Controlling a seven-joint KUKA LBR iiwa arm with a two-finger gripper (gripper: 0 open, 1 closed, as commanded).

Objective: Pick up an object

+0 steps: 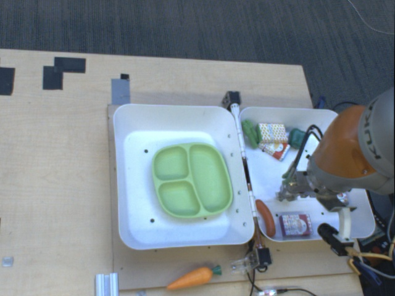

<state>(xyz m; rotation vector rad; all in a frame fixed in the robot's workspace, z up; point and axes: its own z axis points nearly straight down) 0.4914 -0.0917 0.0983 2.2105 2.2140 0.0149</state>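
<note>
In left bin (pixel 129 184): green divided plate (pixel 192 180).

Two white bins: left bin (pixel 123 184) and right bin (pixel 262 180). Left bin contents: one green tray (pixel 191 180) with three compartments. Right bin contents: one sausage (pixel 266 217), one dark packet (pixel 295 225), one patterned packet (pixel 273 132), one red item (pixel 279 150), one green item (pixel 250 133), one teal item (pixel 297 138). On the bench: one carrot (pixel 192 278).
</note>
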